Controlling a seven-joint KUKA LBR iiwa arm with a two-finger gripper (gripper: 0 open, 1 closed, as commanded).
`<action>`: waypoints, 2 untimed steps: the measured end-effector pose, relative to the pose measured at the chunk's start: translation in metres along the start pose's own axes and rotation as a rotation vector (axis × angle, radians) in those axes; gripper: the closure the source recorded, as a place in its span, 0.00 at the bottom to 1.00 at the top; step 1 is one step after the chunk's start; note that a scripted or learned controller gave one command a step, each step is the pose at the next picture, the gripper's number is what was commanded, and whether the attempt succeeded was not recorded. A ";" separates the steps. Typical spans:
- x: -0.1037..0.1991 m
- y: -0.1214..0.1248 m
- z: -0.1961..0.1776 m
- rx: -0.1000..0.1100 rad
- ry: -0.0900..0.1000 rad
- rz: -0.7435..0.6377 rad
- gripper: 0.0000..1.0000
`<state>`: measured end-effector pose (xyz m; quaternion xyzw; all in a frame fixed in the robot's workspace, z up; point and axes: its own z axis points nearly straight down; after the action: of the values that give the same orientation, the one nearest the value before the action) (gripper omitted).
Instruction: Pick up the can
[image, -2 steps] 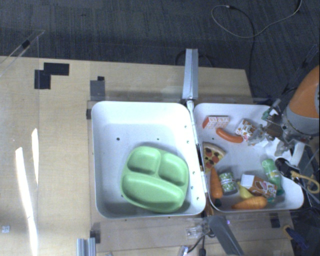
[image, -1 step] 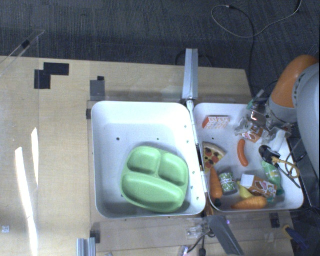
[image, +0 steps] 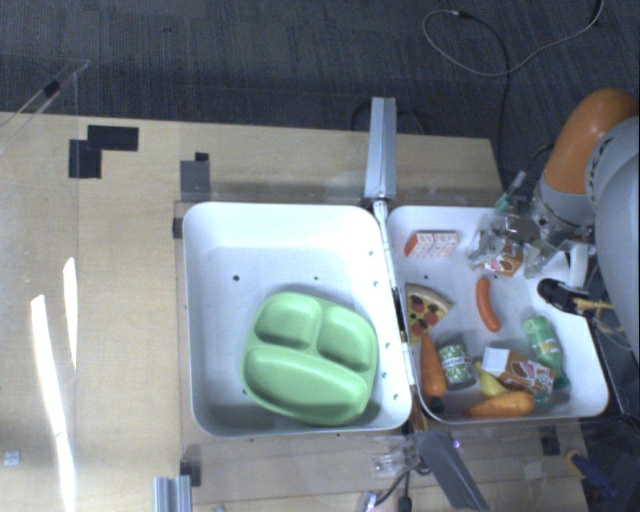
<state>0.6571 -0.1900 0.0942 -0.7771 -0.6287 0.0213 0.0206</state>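
Note:
The can (image: 455, 365) is small, with a green label and a grey top. It stands near the front of the right bin (image: 598, 395), between a carrot (image: 432, 366) on its left and a small white box (image: 496, 360) on its right. My gripper (image: 506, 247) hangs over the back right part of the same bin, well behind the can and apart from it. A small orange and white item (image: 509, 263) lies right under the gripper; whether it is held is unclear.
The right bin also holds a white and red box (image: 432, 243), a pizza slice (image: 425, 310), a sausage (image: 487, 303), a green bottle (image: 543, 340), a brown packet (image: 527, 373) and a second carrot (image: 500, 405). A green divided plate (image: 312, 357) lies in the left bin (image: 215, 250).

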 end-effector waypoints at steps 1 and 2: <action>0.001 0.000 -0.009 0.001 -0.003 -0.009 1.00; -0.003 0.000 -0.101 -0.064 0.010 0.086 1.00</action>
<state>0.6623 -0.1937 0.1950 -0.8038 -0.5950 -0.0018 -0.0023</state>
